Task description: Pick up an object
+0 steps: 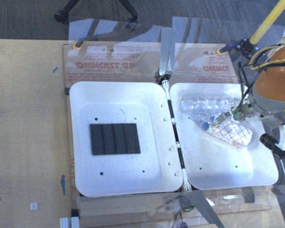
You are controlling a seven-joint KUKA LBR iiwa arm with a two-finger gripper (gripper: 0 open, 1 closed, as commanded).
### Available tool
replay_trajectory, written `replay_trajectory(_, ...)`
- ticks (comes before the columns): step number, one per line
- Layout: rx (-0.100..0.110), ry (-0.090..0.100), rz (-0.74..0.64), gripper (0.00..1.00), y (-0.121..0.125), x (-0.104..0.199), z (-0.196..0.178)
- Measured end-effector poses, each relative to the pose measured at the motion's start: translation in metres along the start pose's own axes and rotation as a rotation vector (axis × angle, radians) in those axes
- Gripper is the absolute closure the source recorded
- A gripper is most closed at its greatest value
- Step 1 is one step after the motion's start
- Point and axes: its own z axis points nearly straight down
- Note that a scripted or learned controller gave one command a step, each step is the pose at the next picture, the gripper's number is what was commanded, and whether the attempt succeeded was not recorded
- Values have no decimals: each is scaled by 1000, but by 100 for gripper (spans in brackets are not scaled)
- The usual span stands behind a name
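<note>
Camera view: gripper (236,113) perhaps touching crumpled bottle (205,105).

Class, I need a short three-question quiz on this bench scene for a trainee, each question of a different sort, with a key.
1. True or false: the dark ribbed slab lies in the right bin.
2. Multiple choice: the gripper is above (A) the left bin, (B) the right bin, (C) the wooden bench.
3. Fill in: beside the clear plastic bottle lies a white packet with a ____ grid pattern.

Key: 1 false; 2 B; 3 red.
</note>
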Motion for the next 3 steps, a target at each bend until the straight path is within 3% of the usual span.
replay_trajectory(2,2,1,-49,0,0,1,0)
replay_trajectory(3,2,-2,-139,0,2,2,0)
